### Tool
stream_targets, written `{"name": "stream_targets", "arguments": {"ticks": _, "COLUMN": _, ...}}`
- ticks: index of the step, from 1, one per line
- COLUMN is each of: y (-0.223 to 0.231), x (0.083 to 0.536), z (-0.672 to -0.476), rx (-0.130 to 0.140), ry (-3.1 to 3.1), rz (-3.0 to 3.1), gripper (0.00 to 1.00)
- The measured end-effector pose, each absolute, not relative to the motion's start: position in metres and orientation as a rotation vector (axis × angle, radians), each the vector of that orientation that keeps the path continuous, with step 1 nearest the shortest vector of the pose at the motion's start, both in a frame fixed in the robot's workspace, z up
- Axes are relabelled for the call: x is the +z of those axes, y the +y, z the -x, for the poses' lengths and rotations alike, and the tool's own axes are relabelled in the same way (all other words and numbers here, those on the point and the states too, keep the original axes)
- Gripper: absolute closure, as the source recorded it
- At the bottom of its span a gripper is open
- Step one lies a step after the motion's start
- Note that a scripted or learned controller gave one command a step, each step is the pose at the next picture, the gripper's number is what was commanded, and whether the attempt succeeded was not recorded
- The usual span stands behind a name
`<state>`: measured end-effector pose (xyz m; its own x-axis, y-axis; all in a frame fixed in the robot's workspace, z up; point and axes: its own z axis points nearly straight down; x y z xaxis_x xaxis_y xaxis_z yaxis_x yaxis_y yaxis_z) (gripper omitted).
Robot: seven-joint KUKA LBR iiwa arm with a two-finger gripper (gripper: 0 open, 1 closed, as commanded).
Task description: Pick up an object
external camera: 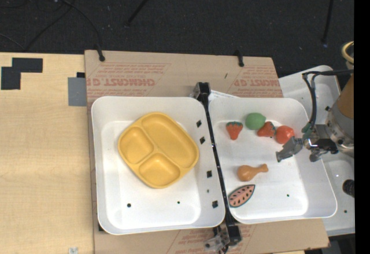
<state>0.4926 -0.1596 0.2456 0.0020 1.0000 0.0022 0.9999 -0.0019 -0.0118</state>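
Note:
The right bin [312, 203] holds several toy foods: a strawberry [233, 129], a green round piece [255, 121], a small red piece [266, 129], a red tomato-like piece [284, 133], an orange drumstick [251, 172] and a watermelon slice [241, 195]. My gripper [301, 153] hangs over the bin's right side, just below and right of the tomato-like piece. It is open, its two grey fingers [287, 151] are spread apart, and nothing sits between them.
A yellow divided plate [158, 148] lies in the left bin [110, 201]. A black divider [211, 154] runs between the two bins. Cables [312, 96] trail beside the arm at the right, over a white surface [341, 177].

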Motion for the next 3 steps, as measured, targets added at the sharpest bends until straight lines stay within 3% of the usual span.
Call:
{"name": "stream_targets", "arguments": {"ticks": 1, "y": -0.160, "x": 0.250, "z": -0.495, "rx": 0.002, "ry": -2.221, "rz": 2.221, "gripper": 0.00}}
{"name": "stream_targets", "arguments": {"ticks": 3, "y": -0.174, "x": 0.141, "z": -0.492, "rx": 0.006, "ry": -2.215, "rz": 2.217, "gripper": 0.00}}
